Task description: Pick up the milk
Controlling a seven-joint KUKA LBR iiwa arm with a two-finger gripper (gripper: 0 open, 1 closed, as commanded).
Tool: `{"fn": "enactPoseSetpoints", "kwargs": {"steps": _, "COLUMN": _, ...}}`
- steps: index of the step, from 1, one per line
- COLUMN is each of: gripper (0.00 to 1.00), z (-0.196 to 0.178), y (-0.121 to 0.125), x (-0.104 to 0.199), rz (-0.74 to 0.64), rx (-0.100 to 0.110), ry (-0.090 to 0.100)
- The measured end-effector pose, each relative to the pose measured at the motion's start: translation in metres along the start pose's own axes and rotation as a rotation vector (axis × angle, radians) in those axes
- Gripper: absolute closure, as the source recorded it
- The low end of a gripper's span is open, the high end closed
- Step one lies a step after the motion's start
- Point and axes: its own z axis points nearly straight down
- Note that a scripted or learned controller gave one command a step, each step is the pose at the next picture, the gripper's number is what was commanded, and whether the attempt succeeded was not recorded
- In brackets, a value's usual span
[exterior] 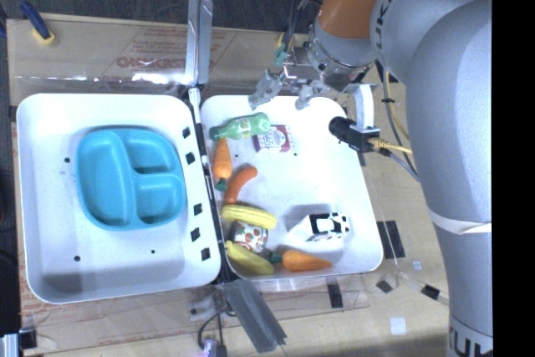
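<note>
Gripper (284, 88) hangs over the far rim of the right bin (361, 205), its two fingers spread apart and holding nothing. The milk (326, 226) lies well away from it — a small white carton with black cow patches, resting in the near part of the same bin, just beside a carrot (306, 261).

The step in hand looks like the approach. To do it well, the arm would have to travel toward the near rim, centre over the carton, and turn the wrist so the fingers close across its narrower faces. The carton's flat, stiff sides should give a steady hold, but the carrot at its near edge leaves little room for a finger on that side — coming down on the two free faces seems safer.

Other things crowd the bin's left side: a green bottle (241, 128), smooth and rounded, a can (251, 237), and a yellow banana (248, 259). A blue tray (132, 177) of moulded plastic sits in the left bin (42, 205).
</note>
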Motion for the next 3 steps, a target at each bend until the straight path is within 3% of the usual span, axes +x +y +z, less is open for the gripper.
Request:
{"fn": "enactPoseSetpoints", "kwargs": {"steps": 1, "gripper": 0.0, "z": -0.039, "y": -0.096, "x": -0.063, "rz": 0.004, "rx": -0.002, "ry": -0.001}}
{"fn": "enactPoseSetpoints", "kwargs": {"steps": 2, "gripper": 0.0, "z": -0.027, "y": -0.03, "x": -0.114, "rz": -0.105, "rx": -0.002, "ry": -0.001}}
{"fn": "enactPoseSetpoints", "kwargs": {"steps": 3, "gripper": 0.0, "z": -0.094, "y": 0.007, "x": -0.102, "rz": -0.245, "rx": -0.005, "ry": -0.003}}
